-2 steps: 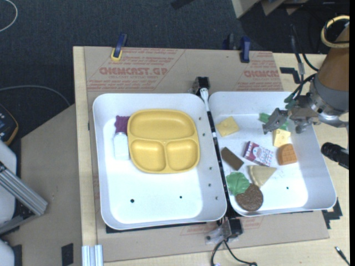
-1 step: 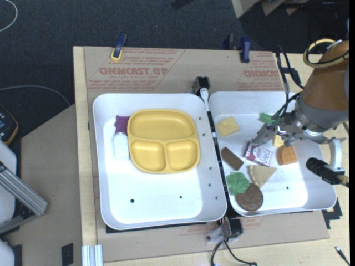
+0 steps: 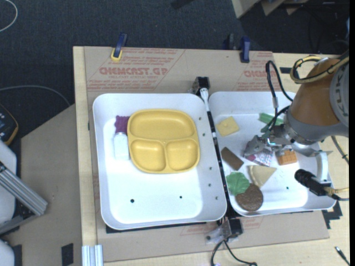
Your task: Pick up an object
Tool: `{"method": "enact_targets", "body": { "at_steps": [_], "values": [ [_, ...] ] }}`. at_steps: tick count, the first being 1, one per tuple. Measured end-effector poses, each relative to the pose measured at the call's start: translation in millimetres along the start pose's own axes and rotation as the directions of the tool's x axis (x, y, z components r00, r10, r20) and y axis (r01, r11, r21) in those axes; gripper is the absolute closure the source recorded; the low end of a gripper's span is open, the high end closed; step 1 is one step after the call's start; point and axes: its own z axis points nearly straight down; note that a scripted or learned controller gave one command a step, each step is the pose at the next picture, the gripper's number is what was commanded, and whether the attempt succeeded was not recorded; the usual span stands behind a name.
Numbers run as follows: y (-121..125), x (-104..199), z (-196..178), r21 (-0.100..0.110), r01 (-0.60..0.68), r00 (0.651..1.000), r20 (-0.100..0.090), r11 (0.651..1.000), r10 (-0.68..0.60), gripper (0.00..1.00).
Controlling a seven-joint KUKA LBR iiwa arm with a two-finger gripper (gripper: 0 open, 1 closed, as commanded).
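A grey arm with an orange band reaches in from the right over the right-hand bin (image 3: 319, 204), its pincer (image 3: 259, 147) lowered among a scatter of small items near the bin's middle. Whether the pincer is released or clenched cannot be told; its tip is lost against the clutter beneath it. The likeliest target, by its position, is a small pink-and-white printed packet (image 3: 264, 158) lying just beside the tip, with an orange block (image 3: 287, 158) close on its right. Around them lie a pale yellow, cheese-like square (image 3: 228, 126), a dark brown bar (image 3: 232, 158), a cream wedge (image 3: 263, 174), a crinkled green leaf shape (image 3: 238, 182) and a flat brown disc (image 3: 250, 198) touching the leaf. The pieces appear to be moulded toy food, smooth and light. The left-hand bin (image 3: 161, 204) holds a glossy yellow compartment plate (image 3: 163, 139) with a white bottle (image 3: 120, 146) and a purple item (image 3: 121, 123) tucked against its left edge. Both shallow bins sit side by side on a cardboard-covered counter (image 3: 166, 65), apparently to keep the loose pieces within reach.
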Motion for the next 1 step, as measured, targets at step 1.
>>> {"method": "enact_targets", "body": {
  "at_steps": [1],
  "values": [
    [-0.6, 0.6, 28.2, -0.001, 0.0, 1.0, 0.001, 1.0, 0.0, 0.0]
  ]
}}
